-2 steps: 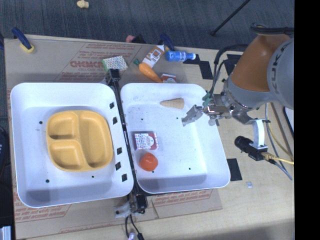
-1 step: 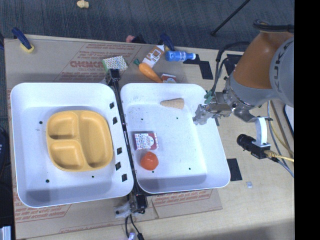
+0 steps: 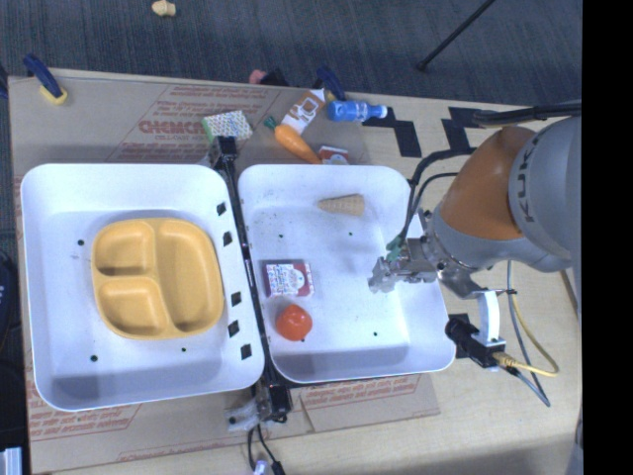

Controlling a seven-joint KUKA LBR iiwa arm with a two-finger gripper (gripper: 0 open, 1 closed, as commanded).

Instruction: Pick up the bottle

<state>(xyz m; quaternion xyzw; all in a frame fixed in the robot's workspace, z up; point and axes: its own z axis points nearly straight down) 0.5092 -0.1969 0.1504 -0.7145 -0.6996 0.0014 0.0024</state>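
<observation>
The left bin [image 3: 45,295] holds a yellow divided tray [image 3: 158,275] with three compartments, lying flat near the bin's middle. Behind this bin, on the cardboard sheet [image 3: 129,117] that covers the bench, a small green patterned packet [image 3: 226,125] lies by the bins' shared corner.

In the right bin [image 3: 326,359], a small red and white carton [image 3: 287,278] lies flat close to the dividing wall, and a red tomato-like ball [image 3: 293,322] sits just in front of it, near but apart. An ice-cream cone [image 3: 341,204] lies on its side toward the bin's back wall.

Behind the right bin, outside it, are an orange carrot-shaped toy [image 3: 295,143], a white and orange carton [image 3: 305,112], and the bottle [image 3: 351,112], blue with a pale cap, lying on its side on the bench.

The gripper [image 3: 389,273] hangs low over the right part of the right bin, well apart from the bottle. Its tip looks like a blurred grey cluster, so whether it is spread or closed cannot be told; nothing is seen gripped in it. The grey arm [image 3: 514,206] with its orange band enters from the right.
</observation>
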